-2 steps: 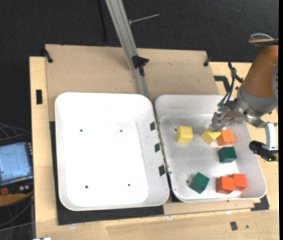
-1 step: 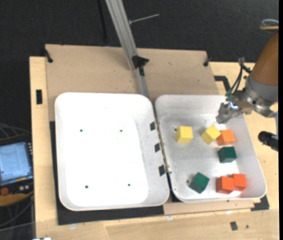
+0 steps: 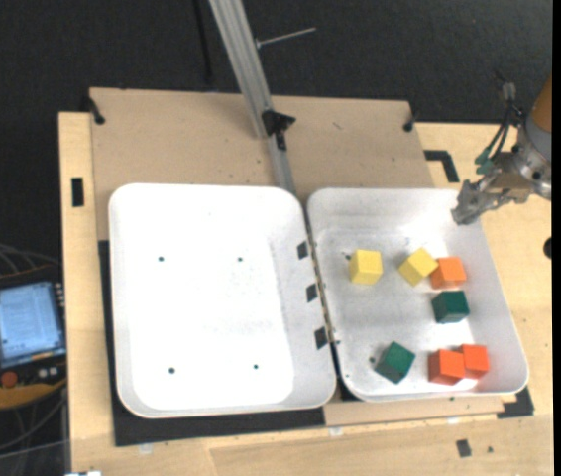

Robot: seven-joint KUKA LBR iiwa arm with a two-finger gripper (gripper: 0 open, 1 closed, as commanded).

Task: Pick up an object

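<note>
Gripper (image 3: 467,206) of the grey arm sits at the far right corner of the right-hand shallow white bin (image 3: 380,206), over its rim, with nothing visible between its tips. At this slant and size I cannot tell whether the jaws are spread or pressed together.

Camera view, right bin: all candidate blocks lie toward the near side and slightly left of the gripper. Nearest is the orange cube (image 3: 448,273) by the right wall, touching the small yellow cube (image 3: 418,266) on its left; that contact would probably crowd a grasp. The blocks look cubic, so no long axis matters.

Count, right bin:
- yellow cubes: two, the second (image 3: 366,266) sitting apart to the left
- green cubes: two, one (image 3: 450,306) by the right wall, one (image 3: 394,362) near the front edge
- orange cubes: three, with a touching pair (image 3: 459,362) at the near right corner

Left-hand white bin (image 3: 211,296): no blocks in it.
</note>
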